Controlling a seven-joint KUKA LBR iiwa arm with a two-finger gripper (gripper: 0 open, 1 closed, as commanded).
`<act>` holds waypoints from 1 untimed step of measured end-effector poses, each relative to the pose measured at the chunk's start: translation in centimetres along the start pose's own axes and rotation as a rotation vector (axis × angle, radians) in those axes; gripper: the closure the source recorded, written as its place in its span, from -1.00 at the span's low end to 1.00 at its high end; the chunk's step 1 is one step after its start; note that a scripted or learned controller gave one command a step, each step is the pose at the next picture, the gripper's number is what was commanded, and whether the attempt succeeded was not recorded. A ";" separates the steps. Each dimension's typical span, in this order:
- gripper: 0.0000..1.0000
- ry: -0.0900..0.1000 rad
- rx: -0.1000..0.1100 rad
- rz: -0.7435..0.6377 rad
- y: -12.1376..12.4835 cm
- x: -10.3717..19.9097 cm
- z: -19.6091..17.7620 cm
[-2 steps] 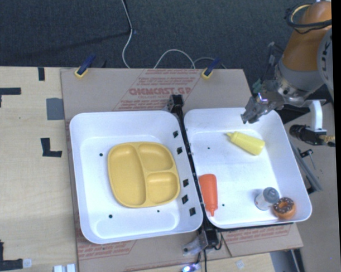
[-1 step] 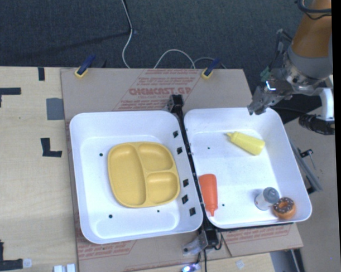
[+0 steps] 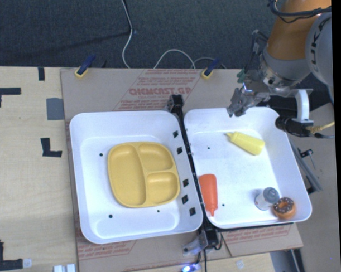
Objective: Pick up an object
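In the right bin point(image 3: 283, 156) lie a yellow squeeze bottle point(image 3: 246, 142) near the back, an orange carrot-shaped bottle point(image 3: 209, 194) by the left wall, a small grey can point(image 3: 266, 198) and a sprinkled donut point(image 3: 284, 207) in the front right corner. My gripper point(image 3: 236, 107) hangs over the bin's back rim, above and a little left of the yellow bottle, with nothing seen between its fingers. The left bin point(image 3: 87, 163) bears a yellow divided plate point(image 3: 143, 174).
A black clamp strip point(image 3: 182, 154) runs between the two bins. The bins rest on a cardboard sheet point(image 3: 152, 88) with blue-yellow clips point(image 3: 84, 66) at its back corners. A white cable point(image 3: 156, 55) loops behind.
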State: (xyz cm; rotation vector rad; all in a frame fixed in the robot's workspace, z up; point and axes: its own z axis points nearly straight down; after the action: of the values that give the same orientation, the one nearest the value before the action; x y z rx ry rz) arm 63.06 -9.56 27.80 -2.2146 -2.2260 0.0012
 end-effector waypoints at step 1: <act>1.00 0.000 0.001 -0.001 -0.5 6.0 0.8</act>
State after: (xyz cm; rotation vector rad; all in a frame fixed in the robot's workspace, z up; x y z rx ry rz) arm 62.53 -3.55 26.97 -2.2131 -2.2267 0.0017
